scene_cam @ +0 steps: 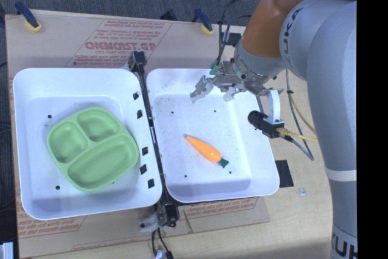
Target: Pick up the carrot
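The carrot (204, 149) lies flat on the floor of the right bin (182, 188), toward its near side, tip pointing left. The gripper (215, 91) hangs over that bin's far part, fingers spread and holding nothing, well apart from the carrot. A green plate (93, 148) sits in the left bin (24, 130).

The orange plastic carrot (204, 149) lies in the right-hand shallow white plastic bin (260, 182), below the jaws and nearer the camera, well apart from them. The jaws of the grey two-finger gripper (213, 89) hang over that bin's far part. To the left of the jaws, across the two touching bin walls, the left-hand shallow white plastic bin (24, 130) holds the green three-compartment plastic plate (93, 147). Both bins rest on a flat brown cardboard sheet (115, 36) on the bench.
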You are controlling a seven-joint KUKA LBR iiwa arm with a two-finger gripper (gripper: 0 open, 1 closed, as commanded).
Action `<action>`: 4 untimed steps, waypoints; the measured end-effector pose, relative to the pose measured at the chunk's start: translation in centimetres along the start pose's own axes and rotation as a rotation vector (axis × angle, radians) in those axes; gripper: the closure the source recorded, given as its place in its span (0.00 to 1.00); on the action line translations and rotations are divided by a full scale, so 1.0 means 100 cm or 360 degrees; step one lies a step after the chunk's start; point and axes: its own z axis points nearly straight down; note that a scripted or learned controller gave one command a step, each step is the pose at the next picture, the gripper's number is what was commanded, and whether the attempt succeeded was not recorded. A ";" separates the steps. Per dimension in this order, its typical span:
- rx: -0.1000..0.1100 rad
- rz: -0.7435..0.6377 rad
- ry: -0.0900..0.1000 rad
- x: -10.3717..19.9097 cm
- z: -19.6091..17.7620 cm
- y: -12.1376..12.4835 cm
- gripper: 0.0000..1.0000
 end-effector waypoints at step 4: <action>0.0003 -0.0008 0.0003 0.029 0.102 -0.130 1.00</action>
